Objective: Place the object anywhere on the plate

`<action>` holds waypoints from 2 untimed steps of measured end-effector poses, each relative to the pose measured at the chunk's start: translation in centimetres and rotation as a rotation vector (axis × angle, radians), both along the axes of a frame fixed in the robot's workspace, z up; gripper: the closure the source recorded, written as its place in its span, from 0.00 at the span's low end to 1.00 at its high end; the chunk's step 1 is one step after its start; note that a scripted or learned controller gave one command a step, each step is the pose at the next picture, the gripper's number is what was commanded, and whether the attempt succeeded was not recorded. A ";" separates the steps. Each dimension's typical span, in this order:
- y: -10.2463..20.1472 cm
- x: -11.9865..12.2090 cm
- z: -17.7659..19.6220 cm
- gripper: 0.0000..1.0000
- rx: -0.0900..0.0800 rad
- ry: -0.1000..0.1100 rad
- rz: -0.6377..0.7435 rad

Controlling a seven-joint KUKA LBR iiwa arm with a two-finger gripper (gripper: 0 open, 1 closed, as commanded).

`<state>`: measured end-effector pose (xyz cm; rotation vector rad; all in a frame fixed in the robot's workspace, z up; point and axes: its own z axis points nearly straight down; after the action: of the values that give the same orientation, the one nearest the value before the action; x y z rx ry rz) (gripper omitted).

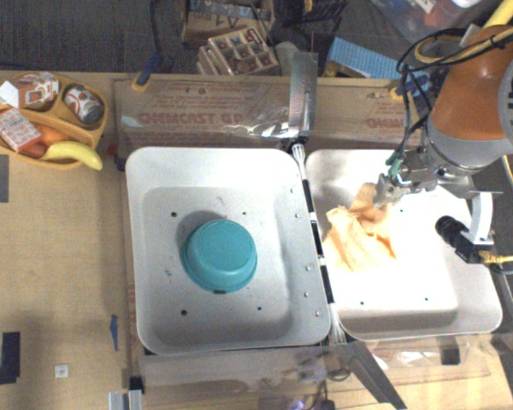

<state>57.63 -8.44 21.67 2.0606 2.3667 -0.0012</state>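
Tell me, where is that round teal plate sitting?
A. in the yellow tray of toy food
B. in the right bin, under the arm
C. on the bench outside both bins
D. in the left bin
D: the teal plate lies in the left bin, while the orange cloth lies in the right bin.

Place: a robotics lab or research workshop.
Bench: a wooden bench carried two white bins side by side.
Arm: an industrial robot arm trailed loose cables.
Props: a tray of toy food sat at one corner.
Floor clutter: crates and boxes lay on dark carpet behind.
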 end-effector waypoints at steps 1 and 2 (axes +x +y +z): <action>0.0 0.1 0.8 1.00 0.001 -0.001 0.002; 5.5 1.1 0.9 1.00 0.002 0.001 0.403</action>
<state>58.75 -2.90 22.57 1.5455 2.7330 0.0011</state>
